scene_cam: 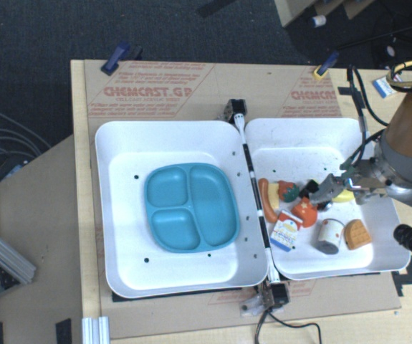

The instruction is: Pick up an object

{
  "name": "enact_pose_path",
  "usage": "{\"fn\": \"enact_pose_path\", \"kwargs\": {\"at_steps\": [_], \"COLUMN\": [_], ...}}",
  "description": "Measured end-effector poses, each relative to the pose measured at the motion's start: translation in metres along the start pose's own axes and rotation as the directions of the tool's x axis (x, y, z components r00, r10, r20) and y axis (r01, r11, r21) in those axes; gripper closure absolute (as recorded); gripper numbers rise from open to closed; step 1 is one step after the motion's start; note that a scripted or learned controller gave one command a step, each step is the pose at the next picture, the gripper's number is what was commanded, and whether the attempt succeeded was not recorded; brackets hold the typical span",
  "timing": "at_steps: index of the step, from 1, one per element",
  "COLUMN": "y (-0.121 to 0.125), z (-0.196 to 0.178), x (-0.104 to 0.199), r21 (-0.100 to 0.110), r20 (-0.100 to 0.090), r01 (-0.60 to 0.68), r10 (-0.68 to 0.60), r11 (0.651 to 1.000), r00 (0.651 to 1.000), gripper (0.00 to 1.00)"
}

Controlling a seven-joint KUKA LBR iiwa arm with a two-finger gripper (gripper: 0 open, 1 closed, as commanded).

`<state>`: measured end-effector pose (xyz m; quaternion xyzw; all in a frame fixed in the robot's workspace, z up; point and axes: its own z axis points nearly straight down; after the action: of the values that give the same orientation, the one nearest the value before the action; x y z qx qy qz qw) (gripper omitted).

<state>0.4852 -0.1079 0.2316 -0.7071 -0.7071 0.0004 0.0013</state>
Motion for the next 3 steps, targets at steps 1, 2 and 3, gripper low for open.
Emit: {"fn": "enact_pose_path", "kwargs": {"at_steps": [1, 2, 3], "y": [0.0961, 0.0959, 0.0958], "z": [0.1458, 0.1365, 0.1367], "x": [-0.0098, -0.0093, -0.0092], "r21": [-0.006, -0.005, -0.005], "r20": [0.003, 0.002, 0.002], "r01": [-0.001, -0.002, -0.001], "r10": [0.001, 0.002, 0.001], "r11": [1.0, 1.0, 1.0], "r00": [1.0, 1.0, 1.0], "gripper": [0.0, 1.0, 0.0]}}
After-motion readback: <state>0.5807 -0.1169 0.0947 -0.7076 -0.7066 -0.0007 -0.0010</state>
